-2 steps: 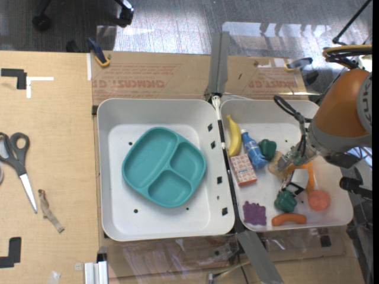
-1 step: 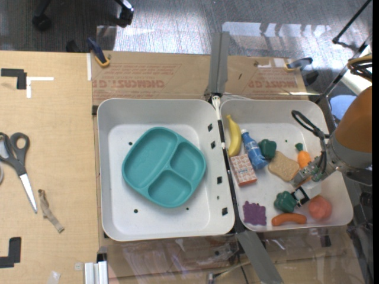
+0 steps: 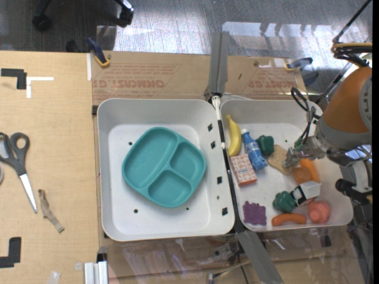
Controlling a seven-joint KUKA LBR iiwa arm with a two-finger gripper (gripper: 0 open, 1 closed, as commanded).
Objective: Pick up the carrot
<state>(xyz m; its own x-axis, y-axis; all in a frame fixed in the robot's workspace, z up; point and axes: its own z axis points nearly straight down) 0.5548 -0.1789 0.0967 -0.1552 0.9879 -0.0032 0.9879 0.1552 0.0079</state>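
Note:
The carrot is a small orange piece lying flat near the front edge of the right bin, between a purple grape bunch and a pink round toy. My gripper hangs over the middle right of that bin, above a tan flat piece and beside an orange chunk. It is well behind the carrot and apart from it. The arm's orange band rises behind it.
A banana, blue bottle, dark green toy, red-and-white box, white block and green toy crowd the right bin. The left bin holds a teal divided plate. Scissors lie on the bench at the left.

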